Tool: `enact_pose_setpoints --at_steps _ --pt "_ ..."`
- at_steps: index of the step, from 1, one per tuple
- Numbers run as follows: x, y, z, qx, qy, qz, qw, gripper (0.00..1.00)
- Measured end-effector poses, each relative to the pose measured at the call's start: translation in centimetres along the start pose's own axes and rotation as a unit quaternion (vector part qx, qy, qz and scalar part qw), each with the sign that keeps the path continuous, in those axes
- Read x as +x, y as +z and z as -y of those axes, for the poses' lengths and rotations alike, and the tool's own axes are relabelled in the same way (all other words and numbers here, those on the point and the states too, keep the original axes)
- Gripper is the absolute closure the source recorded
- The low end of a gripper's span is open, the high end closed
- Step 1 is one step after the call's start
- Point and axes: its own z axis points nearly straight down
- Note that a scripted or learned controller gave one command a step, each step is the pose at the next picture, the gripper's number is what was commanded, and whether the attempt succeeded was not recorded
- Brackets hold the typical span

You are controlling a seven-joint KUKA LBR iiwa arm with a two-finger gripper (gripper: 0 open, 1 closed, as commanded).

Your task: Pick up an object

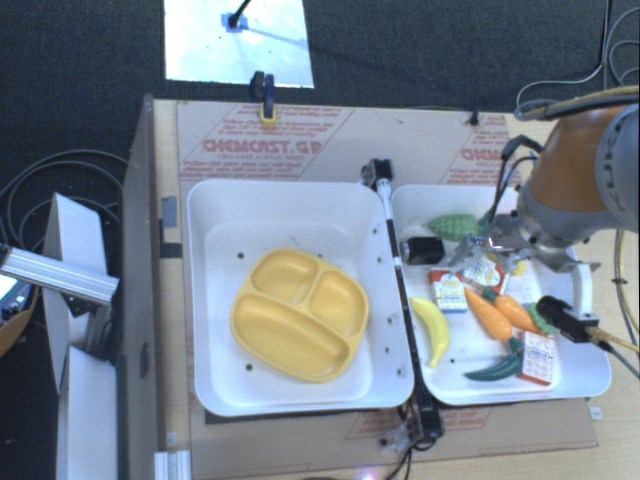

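Bright even overhead light, soft shadows, slightly grainy focus.

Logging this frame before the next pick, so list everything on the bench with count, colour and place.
bins: 2, white, side by side on the bench
divided tray: 1, yellow, in the left bin
banana: 1, yellow, right bin, near its left wall
carrots: 2, orange, right bin, middle
green toy: 1, light green, right bin, far side
black block: 1, black, right bin, by the green toy
dark green pepper: 1, right bin, near edge
small cartons: about 3, white and red, right bin
arm: 1, grey with orange band, over the right bin
gripper: 1, low among the right bin's items
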Motion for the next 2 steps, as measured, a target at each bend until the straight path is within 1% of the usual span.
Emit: enact_pose_setpoints --at_steps 1,2 --pt "1.1 7.1 5.0 -0.003 0.002 0.002 1.0000 0.00" --pt "1.1 5.9 4.8 -0.003 0.000 0.001 1.0000 1.00"
